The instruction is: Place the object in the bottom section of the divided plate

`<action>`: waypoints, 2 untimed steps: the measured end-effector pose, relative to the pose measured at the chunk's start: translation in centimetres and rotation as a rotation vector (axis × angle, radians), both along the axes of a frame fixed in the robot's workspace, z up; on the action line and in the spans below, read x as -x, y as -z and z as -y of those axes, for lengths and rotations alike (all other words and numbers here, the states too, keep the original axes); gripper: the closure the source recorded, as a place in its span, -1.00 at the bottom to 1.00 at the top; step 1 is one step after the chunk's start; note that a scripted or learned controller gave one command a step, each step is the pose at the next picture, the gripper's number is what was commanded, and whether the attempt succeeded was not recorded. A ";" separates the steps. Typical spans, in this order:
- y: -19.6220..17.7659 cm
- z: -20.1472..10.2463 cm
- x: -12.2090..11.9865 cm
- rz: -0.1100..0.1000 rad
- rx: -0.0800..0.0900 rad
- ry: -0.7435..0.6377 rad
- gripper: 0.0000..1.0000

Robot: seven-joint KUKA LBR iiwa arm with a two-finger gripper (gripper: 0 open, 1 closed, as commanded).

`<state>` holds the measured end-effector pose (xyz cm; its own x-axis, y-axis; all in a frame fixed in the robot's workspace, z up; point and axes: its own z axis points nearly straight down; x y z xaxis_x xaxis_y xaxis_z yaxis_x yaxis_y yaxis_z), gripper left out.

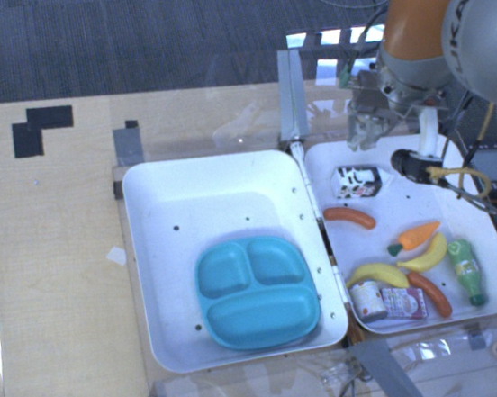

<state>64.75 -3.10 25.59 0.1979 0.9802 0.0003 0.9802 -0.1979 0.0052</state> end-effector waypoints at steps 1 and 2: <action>-16.3 2.1 9.9 0.002 -0.001 0.101 1.00; -2.1 -2.3 7.2 -0.005 -0.002 0.087 1.00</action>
<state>57.53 -0.76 27.67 0.2821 0.9594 0.0008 0.9594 -0.2821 0.0000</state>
